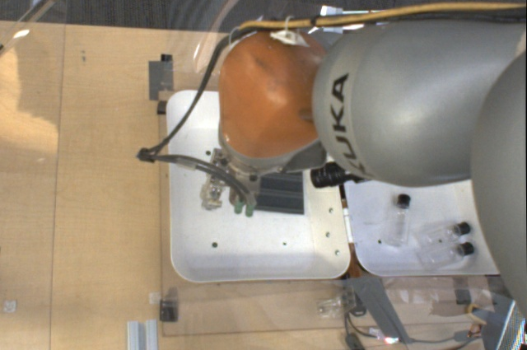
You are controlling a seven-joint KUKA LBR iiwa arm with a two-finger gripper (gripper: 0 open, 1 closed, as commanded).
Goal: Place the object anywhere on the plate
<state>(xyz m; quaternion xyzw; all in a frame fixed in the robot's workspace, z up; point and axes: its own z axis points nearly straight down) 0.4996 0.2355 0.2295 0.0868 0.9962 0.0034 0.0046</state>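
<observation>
Gripper (233, 196) over left bin (247, 254), beside dark block (281, 193). Can't tell my finger state, wrist blocks it. Clear vials (401, 221) lie in right bin (428, 258).

- Much of the left bin (247, 258) is covered by the arm (395, 93) and its orange band (263, 93); its far edge is hidden.
- The end effector (239, 196) is largely masked by the wrist above it, so the state of its fingers cannot be told.
- The dark flat piece (280, 193) is partly covered by the wrist; what it is cannot be told.
- The right bin (412, 254) is overlapped by the arm.
- The clear vials (445, 245) in the right bin are too small for detail.
- The arm is cut off by the right edge.
</observation>
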